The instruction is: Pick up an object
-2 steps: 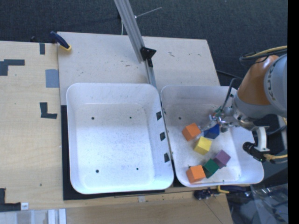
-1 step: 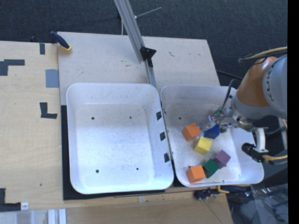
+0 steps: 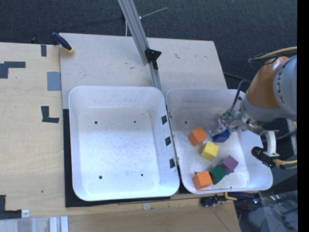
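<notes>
A: What are the two bins holding?

B: The left bin (image 3: 118, 141) is showing just its white floor, speckled and marked with a few dark dots. The right bin (image 3: 212, 98) is carrying all the blocks, gathered toward its near half.

A: How many are you counting?

B: Six. Two orange: one orange cube (image 3: 197, 136) is sitting near the middle of the bin, and a second orange cube (image 3: 202, 179) is lying at the near edge. One yellow cube (image 3: 209, 150) is resting between them, slightly right. One green cube (image 3: 218, 173) is touching the second orange one, and a purple cube (image 3: 230, 164) is sitting just beside the green. One blue block (image 3: 221, 136) is lying right of the first orange cube (partly covered by the tool).

A: And the gripper?

B: The gripper (image 3: 220, 129) is reaching in from the right, down over the blue block. I cannot tell whether it is apart or together, or whether the block is between its tips; the view is too small and cluttered there.
</notes>
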`<state>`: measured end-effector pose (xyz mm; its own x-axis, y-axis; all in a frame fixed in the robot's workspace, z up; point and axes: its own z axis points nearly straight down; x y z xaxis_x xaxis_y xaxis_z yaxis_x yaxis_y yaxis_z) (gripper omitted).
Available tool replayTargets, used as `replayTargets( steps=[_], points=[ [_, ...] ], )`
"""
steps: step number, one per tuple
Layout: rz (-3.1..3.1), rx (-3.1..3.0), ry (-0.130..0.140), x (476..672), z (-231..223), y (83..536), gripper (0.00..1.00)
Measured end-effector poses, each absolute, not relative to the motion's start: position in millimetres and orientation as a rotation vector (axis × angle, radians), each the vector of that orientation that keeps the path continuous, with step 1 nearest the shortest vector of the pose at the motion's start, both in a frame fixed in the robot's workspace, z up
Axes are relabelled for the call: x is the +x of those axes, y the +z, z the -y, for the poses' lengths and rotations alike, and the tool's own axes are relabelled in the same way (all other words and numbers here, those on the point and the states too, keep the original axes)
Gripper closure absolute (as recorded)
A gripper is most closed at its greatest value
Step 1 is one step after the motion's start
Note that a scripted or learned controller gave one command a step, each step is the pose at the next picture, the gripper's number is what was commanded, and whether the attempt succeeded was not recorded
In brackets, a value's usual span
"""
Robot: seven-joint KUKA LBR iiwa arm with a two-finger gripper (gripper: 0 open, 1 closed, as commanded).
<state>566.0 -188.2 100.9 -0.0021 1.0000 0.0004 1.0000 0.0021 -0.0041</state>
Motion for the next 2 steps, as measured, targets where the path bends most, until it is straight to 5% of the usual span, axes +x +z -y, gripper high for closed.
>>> replayTargets(
  steps=[2],
  points=[
    [2.225,-2.221,-0.002,556.7,178,191,1.00]
  ],
)
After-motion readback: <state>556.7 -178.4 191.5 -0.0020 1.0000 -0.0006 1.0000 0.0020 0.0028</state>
